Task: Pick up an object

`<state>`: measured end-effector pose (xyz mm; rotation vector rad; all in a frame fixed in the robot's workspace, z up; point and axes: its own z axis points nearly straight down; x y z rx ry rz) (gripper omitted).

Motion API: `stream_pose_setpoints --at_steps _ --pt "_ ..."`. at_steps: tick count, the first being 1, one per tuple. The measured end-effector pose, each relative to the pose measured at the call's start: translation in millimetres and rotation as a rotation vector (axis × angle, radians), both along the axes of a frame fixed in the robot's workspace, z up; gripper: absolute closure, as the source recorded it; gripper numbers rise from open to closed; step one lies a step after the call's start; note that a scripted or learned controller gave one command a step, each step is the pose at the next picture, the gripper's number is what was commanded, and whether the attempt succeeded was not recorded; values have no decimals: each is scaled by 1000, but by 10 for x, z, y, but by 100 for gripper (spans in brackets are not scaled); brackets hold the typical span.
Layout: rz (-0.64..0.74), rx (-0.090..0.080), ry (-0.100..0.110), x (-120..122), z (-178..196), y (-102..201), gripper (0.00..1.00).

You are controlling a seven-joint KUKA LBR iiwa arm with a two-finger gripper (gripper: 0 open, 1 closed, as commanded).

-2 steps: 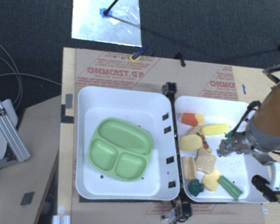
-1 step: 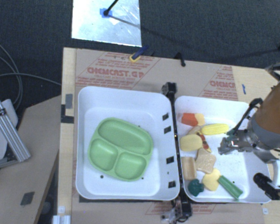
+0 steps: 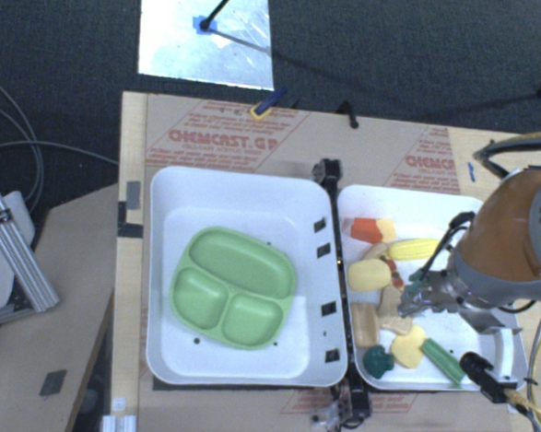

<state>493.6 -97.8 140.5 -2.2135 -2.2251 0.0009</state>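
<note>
Two white bins sit side by side on the bench. Resting in the left bin (image 3: 174, 204) is a green divided plate (image 3: 232, 287). The right bin (image 3: 410, 204) holds a heap of toy food: an orange piece (image 3: 366, 230) at the far left, a corn cob (image 3: 413, 249) beside it, a yellow lemon-like piece (image 3: 369, 275), a tan block (image 3: 366, 325), a dark green broccoli (image 3: 376, 361) at the near edge, a pale yellow piece (image 3: 409, 348) and a green stick (image 3: 441, 359). The gripper (image 3: 414, 299) is low over the middle of this heap, just right of the lemon-like piece; whether it is grasping anything, I cannot tell
</note>
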Motion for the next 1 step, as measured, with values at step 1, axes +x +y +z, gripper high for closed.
stream_pose_setpoints --at_steps 1 --pt "0 -2 -3 286 -339 96 100"
